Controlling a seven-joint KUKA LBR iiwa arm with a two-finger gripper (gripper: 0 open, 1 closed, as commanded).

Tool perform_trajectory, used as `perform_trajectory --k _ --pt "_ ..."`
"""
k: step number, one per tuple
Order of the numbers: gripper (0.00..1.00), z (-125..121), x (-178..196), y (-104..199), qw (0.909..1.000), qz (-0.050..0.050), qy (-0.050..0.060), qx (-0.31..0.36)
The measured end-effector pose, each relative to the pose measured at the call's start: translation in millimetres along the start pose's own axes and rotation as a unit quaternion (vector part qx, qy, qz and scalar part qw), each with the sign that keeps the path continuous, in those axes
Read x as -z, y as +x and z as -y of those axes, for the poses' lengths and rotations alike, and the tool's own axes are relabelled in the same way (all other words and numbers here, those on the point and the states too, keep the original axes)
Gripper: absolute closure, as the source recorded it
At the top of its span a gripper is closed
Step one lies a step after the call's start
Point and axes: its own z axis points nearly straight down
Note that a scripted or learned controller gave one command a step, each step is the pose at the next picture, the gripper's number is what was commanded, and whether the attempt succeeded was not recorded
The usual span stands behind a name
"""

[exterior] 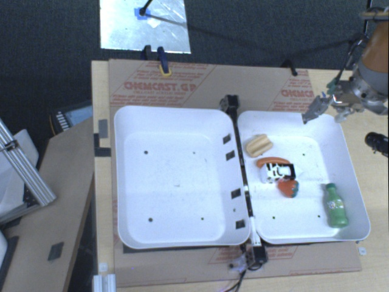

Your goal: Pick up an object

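The right bin (340, 140) holds a tan bread roll (258, 144), an orange-red carrot-like piece (275, 161), a black-and-white toy (278, 172), a red-orange fruit with a teal end (289, 188) and a green bottle (334, 205). My gripper (328, 109) hangs over the far right corner of that bin, fingers spread apart with nothing between them, well apart from all the objects.
The left bin (176, 175) lies beside the right one, joined by a black hinge strip (238, 175). Both sit on a cardboard sheet (182, 84). A shiny metal plate (144, 17) lies beyond the bench. An aluminium rail (21, 166) stands at the left.
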Motion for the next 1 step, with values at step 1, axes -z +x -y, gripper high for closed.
perform_trajectory --k 1 --pt "0.00 87.5 -49.2 -28.4 0.9998 -0.004 0.016 -0.006"
